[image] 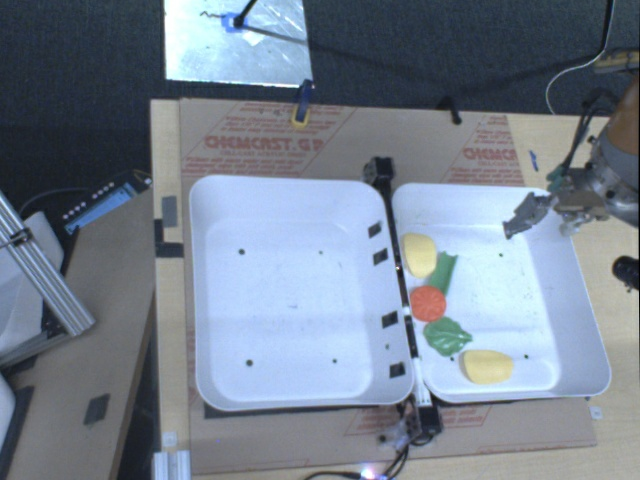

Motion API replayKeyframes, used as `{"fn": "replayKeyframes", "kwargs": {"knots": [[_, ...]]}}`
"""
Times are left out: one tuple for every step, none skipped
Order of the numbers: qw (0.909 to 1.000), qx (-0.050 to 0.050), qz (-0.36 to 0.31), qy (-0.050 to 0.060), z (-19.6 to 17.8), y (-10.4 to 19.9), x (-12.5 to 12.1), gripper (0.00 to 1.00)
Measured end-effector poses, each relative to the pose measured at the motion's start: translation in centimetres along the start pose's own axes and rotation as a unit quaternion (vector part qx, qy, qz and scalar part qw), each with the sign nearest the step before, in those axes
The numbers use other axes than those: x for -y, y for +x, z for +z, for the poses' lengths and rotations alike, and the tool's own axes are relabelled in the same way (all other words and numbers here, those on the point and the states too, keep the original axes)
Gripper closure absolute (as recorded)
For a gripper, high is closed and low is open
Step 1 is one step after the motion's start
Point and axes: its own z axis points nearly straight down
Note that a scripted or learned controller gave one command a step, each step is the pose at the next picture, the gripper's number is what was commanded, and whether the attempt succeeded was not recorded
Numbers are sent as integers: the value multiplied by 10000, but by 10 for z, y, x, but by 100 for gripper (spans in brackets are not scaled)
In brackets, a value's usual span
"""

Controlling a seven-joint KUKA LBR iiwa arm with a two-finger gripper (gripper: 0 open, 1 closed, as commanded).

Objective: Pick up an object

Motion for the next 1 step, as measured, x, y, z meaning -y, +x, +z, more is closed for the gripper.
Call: {"fn": "replayKeyframes", "kwargs": {"knots": [[10000,3,-15,-18,-11,0,-1,100]]}}
